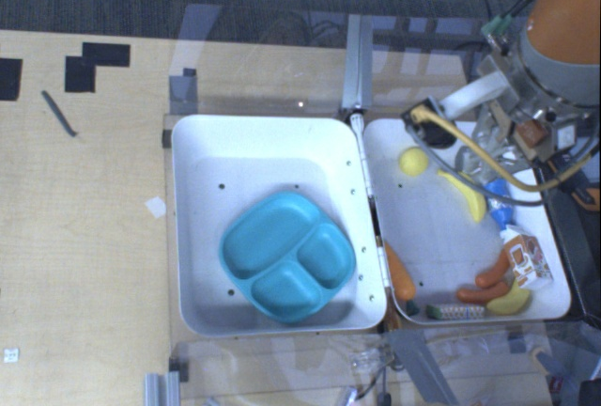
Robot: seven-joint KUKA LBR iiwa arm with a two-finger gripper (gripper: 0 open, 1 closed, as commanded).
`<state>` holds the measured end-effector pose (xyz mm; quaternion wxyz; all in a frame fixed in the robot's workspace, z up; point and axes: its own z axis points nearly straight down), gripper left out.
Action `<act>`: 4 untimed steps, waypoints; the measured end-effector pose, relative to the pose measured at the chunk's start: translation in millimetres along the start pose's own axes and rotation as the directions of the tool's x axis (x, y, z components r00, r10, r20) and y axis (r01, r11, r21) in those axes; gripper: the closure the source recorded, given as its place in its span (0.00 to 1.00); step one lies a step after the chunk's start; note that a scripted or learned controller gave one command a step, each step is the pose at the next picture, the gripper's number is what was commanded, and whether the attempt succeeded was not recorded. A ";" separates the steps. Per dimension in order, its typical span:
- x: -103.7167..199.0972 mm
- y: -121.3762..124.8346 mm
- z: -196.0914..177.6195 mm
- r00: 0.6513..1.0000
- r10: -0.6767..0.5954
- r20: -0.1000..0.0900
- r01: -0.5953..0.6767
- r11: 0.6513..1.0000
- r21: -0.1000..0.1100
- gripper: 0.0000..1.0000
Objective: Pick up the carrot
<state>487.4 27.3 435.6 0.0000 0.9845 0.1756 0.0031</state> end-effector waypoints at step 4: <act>68.9 40.6 171.8 0.999 0.040 0.007 -0.040 0.999 0.001 1.00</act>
